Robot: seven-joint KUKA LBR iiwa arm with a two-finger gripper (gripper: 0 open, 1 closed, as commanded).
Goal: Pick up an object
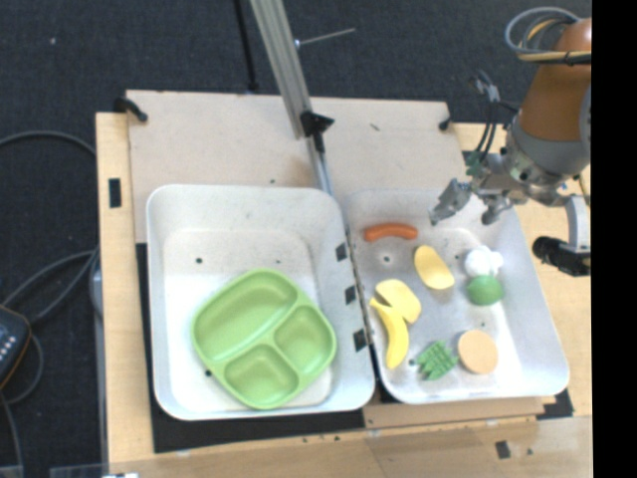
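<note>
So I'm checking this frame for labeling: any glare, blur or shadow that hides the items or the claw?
Camera view: even, soft light, with only faint shadows under the food items; the right bin looks slightly washed out, so the white item blends into it; the claw is small and a little soft-edged; the green tray is crisp.

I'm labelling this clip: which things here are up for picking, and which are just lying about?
For picking, in the right bin: sausage, yellow slice, banana, white and green ball, green sprig, tan disc. The gripper is open above them.

Lying about: green divided plate, left bin, metal pole.
</note>
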